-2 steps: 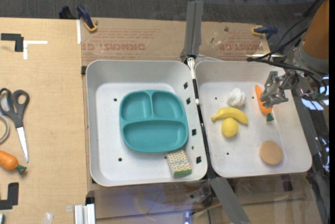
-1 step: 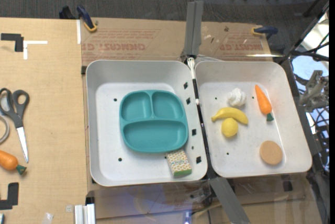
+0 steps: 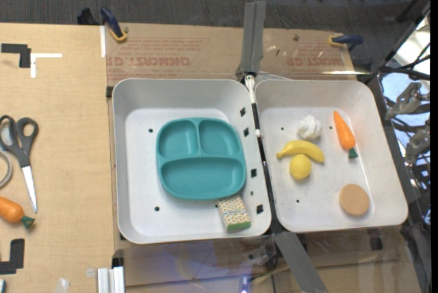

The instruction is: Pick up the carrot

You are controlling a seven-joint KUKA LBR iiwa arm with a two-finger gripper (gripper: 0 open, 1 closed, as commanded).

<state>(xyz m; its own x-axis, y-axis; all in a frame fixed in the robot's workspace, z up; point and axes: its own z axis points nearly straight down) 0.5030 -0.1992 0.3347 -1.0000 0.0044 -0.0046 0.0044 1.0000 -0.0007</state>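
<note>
Sponge (image 3: pixel 234 213) in left bin; carrot (image 3: pixel 344 131) in right bin.

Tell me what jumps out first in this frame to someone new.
The teal divided plate fills the middle of the left bin, with a patterned sponge at its lower edge. In the right bin, the carrot lies near the right wall, beside a banana, a lemon, and a round tan cookie.
</note>
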